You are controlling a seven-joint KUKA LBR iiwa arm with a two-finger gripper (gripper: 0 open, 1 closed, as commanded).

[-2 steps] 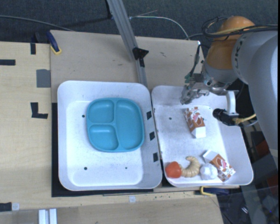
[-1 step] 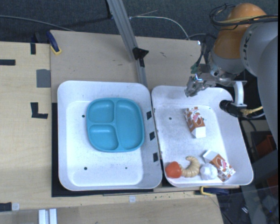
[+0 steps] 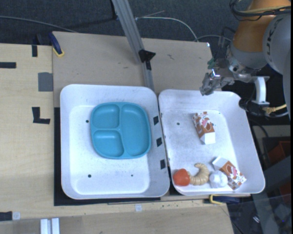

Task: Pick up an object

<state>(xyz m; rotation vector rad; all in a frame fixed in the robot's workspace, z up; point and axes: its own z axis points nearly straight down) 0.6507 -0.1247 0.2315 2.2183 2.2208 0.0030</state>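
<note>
Nothing was lifted yet: your end effector (image 3: pixel 208 87) hung above the right bin's (image 3: pixel 244 130) far rim, its grip state unclear, cartons (image 3: pixel 203 127) untouched.

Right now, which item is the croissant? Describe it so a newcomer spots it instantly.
Look in the right-hand white bin, along its near edge where several small items cluster. The croissant is the tan, curved pastry lying between the red tomato and a small white object. It alone is crescent-shaped and beige; the cartons nearby are boxy and printed.
</note>
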